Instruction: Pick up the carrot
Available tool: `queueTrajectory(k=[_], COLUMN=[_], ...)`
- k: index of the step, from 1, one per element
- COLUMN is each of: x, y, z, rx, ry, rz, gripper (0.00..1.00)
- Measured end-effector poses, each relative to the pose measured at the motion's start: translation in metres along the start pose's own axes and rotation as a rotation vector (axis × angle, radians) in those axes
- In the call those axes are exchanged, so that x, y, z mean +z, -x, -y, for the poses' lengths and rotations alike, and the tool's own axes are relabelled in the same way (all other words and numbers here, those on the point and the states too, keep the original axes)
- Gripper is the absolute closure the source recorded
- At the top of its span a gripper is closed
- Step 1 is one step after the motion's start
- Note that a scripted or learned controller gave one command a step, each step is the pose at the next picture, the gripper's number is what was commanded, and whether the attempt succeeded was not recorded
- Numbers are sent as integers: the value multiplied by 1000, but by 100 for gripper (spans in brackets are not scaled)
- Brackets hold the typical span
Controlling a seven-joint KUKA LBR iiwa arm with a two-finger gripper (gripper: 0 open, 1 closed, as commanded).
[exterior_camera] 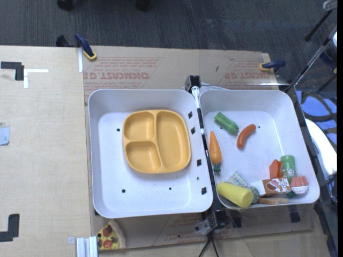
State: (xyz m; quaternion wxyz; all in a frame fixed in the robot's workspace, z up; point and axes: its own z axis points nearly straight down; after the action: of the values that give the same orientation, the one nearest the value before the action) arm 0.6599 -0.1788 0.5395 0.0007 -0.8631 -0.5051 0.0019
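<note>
The carrot (215, 149) is orange with a small green top at its near end. It lies lengthwise along the left wall of the right bin (278, 98), close to the divide between the two bins. Nothing touches it.
Sharing the right bin are a green pepper (226, 122), a red-orange sausage (246, 135), a yellow cylinder (235, 194) and several small packaged items (283, 181) at the near right corner. The left bin (102, 154) holds a yellow divided plate (157, 141). A pizza-slice toy (109, 238) lies on the bench in front.
</note>
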Motion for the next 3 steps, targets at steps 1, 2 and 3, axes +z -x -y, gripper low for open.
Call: queueTrajectory(k=[1,2,3], x=[0,0,0], y=[14,13,24], z=[-8,-8,-14], rx=[75,60,108], ry=[2,1,1], rz=[-1,-1,-1], gripper=[0,0,0])
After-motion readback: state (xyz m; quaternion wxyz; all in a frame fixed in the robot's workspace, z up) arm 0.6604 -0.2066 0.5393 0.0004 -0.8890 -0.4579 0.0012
